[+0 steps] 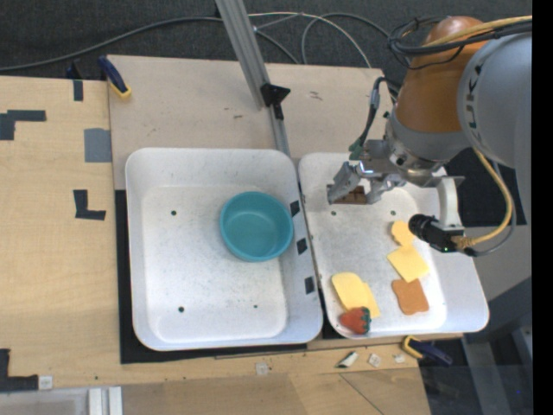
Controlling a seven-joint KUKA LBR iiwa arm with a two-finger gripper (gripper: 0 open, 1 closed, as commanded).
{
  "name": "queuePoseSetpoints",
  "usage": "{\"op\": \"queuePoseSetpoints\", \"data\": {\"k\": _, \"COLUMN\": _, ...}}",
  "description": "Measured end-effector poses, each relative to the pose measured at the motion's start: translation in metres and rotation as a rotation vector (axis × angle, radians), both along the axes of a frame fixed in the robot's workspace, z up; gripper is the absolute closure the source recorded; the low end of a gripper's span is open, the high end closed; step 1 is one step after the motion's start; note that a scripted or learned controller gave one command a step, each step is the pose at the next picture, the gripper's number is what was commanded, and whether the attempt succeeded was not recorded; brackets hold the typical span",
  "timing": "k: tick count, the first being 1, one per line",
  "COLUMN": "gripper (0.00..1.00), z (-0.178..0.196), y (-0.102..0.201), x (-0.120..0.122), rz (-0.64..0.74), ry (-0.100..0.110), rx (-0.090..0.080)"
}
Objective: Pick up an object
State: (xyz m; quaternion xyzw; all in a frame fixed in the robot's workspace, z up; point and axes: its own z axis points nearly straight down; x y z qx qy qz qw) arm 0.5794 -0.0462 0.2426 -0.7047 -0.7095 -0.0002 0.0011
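A small brown item point(352, 195) is being pinched between the fingers point(356, 188) low over the right bin's point(346, 240) upper left corner, and, being gripped only shallowly, it is likely being risked to slipping during lifting.

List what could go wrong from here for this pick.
1. The gripper sits at the right bin's top left corner, close to the wall; it could bump the rim.
2. A small brown object lies beneath it, half hidden; a grasp may miss.
3. The yellow pieces and strawberry lie far from it.
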Motion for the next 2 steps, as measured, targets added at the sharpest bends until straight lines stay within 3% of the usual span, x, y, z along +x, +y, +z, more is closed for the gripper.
{"op": "queuePoseSetpoints", "data": {"k": 2, "gripper": 1.0, "z": -0.004, "y": 0.121, "x": 0.002, "rz": 0.002, "ry": 0.0, "rx": 0.0}}
